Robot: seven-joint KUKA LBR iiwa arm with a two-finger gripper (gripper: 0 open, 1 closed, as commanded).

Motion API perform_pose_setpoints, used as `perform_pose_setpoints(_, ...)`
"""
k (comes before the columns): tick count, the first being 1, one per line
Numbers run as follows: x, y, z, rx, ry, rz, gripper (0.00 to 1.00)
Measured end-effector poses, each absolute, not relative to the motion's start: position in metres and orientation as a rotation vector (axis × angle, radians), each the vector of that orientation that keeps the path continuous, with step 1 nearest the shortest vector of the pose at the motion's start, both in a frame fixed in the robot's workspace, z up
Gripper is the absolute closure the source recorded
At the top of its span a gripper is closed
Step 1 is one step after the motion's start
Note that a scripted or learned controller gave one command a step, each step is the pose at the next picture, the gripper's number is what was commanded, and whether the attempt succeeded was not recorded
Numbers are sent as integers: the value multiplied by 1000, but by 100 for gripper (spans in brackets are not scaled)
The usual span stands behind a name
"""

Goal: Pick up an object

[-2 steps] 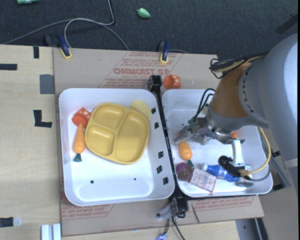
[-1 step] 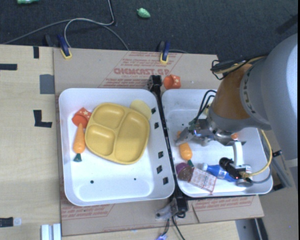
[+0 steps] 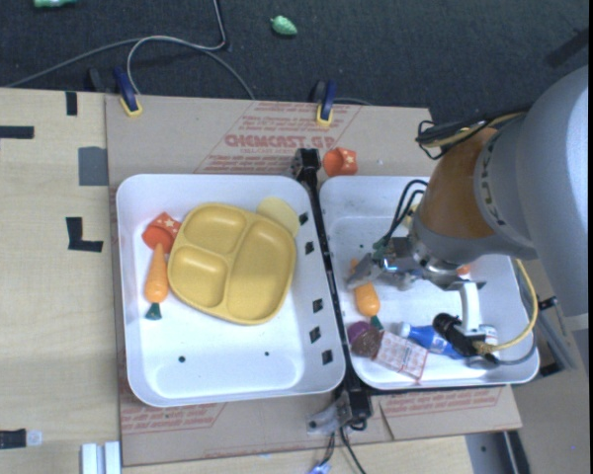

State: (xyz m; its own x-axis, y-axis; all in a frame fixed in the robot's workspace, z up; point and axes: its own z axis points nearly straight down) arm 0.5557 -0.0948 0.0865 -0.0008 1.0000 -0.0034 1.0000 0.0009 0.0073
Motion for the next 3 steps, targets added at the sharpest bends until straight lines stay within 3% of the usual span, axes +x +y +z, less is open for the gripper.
perform_pose_setpoints(1, 609, -59, 185, 2218, 2222, 2, 0)
perform_pose_setpoints(2, 554, -95, 86, 2221, 2222, 0, 0)
perform_pose_setpoints(3, 555, -95, 96, 2218, 2219, 2, 100)
